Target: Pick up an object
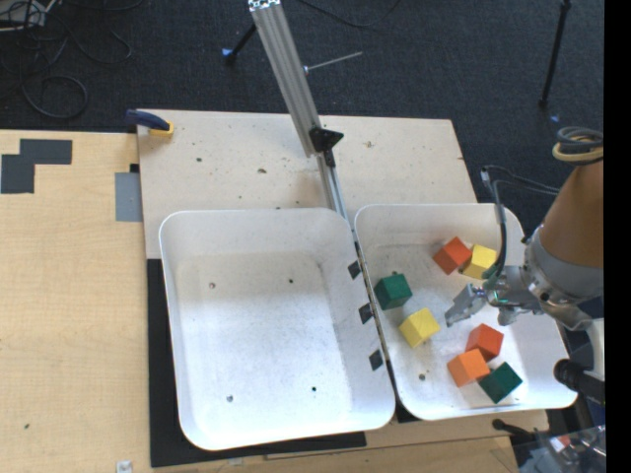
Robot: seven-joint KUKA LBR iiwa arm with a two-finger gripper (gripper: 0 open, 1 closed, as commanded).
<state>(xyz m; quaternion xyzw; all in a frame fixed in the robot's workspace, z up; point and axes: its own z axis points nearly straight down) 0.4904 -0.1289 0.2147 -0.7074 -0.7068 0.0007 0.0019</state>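
Observation:
The right bin (414,220) holds several small blocks. An orange-red block (454,255) touches a yellow block (483,260) near the back. A green block (393,290) and a second yellow block (419,327) lie by the left wall. A red block (485,340), an orange block (467,367) and a dark green block (501,382) cluster at the front right. My gripper (485,308) hangs open over the bin, just behind the red block and in front of the back yellow block. Nothing sits between its fingers (461,309).
The left bin (173,264) stands beside the right one, and their walls meet along a divider with black clips (363,311). A slanted aluminium post (291,72) rises behind the bins. The arm's grey and orange body (577,225) overhangs the right bin's right side.

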